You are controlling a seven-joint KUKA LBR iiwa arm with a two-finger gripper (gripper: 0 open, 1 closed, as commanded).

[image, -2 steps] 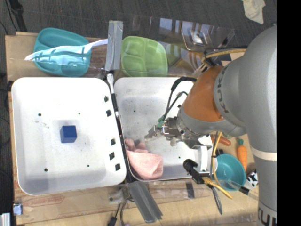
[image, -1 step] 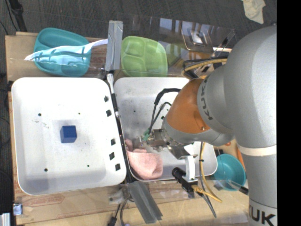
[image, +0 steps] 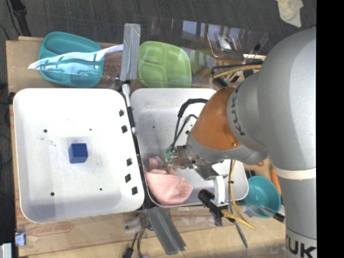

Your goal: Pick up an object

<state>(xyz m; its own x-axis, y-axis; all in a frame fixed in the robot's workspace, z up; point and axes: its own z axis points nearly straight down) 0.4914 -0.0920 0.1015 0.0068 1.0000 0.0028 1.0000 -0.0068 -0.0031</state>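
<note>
I see a teal tub (image: pixel 70 58) and a green tray (image: pixel 164 63) behind the bins; a crumpled cloth (image: pixel 287 7) lies on the floor.

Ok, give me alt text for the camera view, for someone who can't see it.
The grey and orange arm reaches down into the right bin, its pincer low beside a pink cloth. A blue cube sits in the left bin.

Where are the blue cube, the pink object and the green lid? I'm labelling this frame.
blue cube (image: pixel 78 152), camera view, its top face.
pink object (image: pixel 167 187), camera view, middle of its upper surface.
green lid (image: pixel 164 64), camera view, centre of its top.
</note>
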